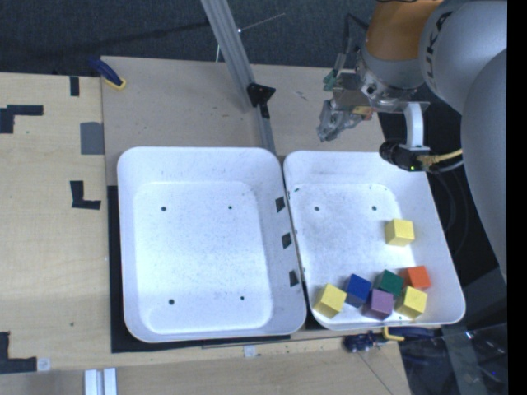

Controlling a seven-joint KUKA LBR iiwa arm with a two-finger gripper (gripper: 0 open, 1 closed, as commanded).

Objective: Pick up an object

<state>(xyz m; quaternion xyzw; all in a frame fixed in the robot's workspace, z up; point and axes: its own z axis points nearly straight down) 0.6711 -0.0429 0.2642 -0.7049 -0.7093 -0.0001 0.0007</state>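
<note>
My gripper (332, 127) hangs above the bench just past the far rim of the right bin (432, 212), near that bin's far-left corner, w/ the grey arm and its orange band (399, 31) coming in from the top right. Nothing sits between the fingers as far as I can see; the tip is small and blurred, so I can't tell how far apart they stand.

The blocks are all in the right bin, well apart from my gripper. One yellow cube (399, 232) sits alone by the right wall, abt mid-depth. The rest cluster along the near edge: a yellow cube at left (330, 300), a blue cube (358, 289) just beside it, then a purple cube (381, 303), a green cube (390, 283) just behind the purple one, a third yellow cube (413, 302) to the right, and an orange cube (418, 277) at the back right of the group. The cluster is packed tight; several look to be touching, tho I can't say which for sure.

Left bin (132, 220) sits beside the right one, rims touching down the middle. A slanted metal rail (226, 35) w/ a black clamp runs across the bench behind the bins. A black cable w/ a yellow end (428, 161) hangs by the right bin's far-right corner.
</note>
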